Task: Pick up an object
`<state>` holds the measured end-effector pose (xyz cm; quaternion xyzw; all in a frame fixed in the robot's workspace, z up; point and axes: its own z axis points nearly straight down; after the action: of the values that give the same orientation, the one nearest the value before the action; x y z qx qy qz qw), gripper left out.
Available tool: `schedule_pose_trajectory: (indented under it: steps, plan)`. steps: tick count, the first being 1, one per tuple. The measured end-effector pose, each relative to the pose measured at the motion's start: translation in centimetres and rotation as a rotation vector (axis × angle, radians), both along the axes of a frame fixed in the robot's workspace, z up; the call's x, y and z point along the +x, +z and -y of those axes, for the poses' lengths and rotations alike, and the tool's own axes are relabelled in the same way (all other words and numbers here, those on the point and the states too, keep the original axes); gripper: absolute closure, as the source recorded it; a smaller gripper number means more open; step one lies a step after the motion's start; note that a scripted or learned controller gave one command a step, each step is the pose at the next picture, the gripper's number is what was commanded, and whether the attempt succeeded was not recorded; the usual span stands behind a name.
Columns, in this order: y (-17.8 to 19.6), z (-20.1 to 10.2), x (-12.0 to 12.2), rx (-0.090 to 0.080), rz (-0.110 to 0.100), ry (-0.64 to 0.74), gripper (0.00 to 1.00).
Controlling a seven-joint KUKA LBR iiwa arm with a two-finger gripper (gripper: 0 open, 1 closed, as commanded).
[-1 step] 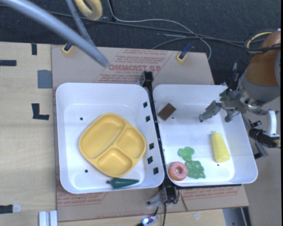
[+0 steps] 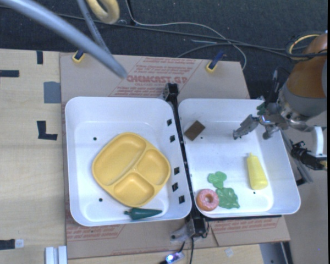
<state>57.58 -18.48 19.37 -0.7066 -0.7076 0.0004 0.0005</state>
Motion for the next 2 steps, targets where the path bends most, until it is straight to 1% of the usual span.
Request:
schedule_pose_trajectory:
  steps: [1, 2]
  plan:
    - [-5.7, -1.0, 0.1, 0.0, -0.005, 0.0, 0.0]
    - [-11.0, -1.1, 0.1, -0.003, 0.001, 0.0, 0.0]
